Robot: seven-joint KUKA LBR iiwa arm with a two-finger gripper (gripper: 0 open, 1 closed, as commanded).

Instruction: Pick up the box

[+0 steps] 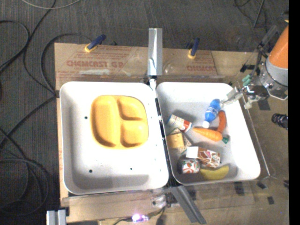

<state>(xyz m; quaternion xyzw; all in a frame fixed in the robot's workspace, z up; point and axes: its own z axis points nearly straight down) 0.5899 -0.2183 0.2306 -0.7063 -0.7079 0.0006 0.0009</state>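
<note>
The gripper hangs over the right bin, well apart from the box; whether its jaws are wide or narrow I cannot tell.

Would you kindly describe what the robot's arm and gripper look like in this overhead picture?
At the right edge, the arm shows a bright orange band with a pale grey section beneath it. Below that sits a blocky grey and black wrist assembly with small dark parts. The gripper ends in thin, light metallic fingers that taper to a narrow tip. Finer markings are too small to tell.
</note>
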